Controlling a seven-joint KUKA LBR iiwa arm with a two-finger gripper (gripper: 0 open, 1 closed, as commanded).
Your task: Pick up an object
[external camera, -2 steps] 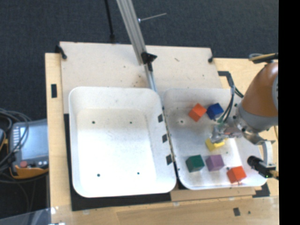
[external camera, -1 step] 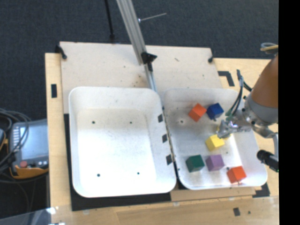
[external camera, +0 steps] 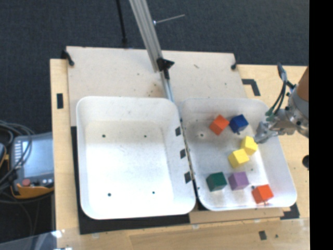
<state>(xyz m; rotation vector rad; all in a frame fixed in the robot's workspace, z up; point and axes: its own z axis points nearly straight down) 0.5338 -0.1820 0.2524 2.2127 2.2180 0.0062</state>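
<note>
Camera view puts my gripper low over the right bin, just beside the upper yellow cube; I cannot tell how its jaws stand. Orange cube and blue cube sit nearby.

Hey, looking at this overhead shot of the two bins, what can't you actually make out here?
- Gripper: in the camera view its tip blurs into the right bin's wall, so whether it grips anything is unclear.
- Upper yellow block: its side toward the gripper merges with the tip; contact cannot be judged.
- Arm: cut off by the right edge.
- Grey box at left: its screen is too small to read.
</note>
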